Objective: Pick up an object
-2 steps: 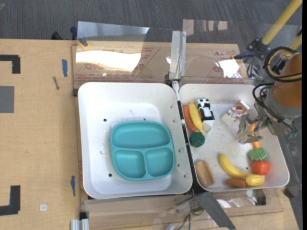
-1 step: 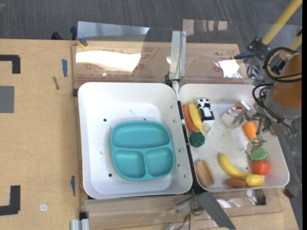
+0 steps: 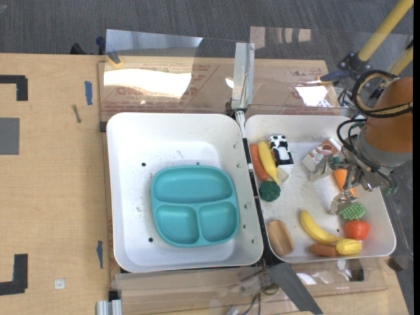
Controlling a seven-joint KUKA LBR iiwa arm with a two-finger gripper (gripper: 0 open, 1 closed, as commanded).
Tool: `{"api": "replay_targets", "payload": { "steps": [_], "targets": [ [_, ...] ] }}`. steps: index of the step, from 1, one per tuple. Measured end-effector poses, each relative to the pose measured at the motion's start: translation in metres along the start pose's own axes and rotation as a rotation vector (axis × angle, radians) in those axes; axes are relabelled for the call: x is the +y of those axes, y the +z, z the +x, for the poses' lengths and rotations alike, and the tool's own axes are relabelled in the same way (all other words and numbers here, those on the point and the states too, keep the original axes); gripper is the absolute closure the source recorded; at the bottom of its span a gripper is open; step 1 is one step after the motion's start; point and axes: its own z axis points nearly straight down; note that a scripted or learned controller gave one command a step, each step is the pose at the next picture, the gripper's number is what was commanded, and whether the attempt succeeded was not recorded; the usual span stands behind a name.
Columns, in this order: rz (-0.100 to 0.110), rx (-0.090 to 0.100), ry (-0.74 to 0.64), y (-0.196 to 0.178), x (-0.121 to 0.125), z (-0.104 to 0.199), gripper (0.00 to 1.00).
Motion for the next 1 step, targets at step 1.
{"api": "replay_targets", "payload": {
  "steps": [1],
  "targets": [
    [0.005,-0.015,0.000,-0.0139,0.0000,-0.0051,1.00]
  ]
}}
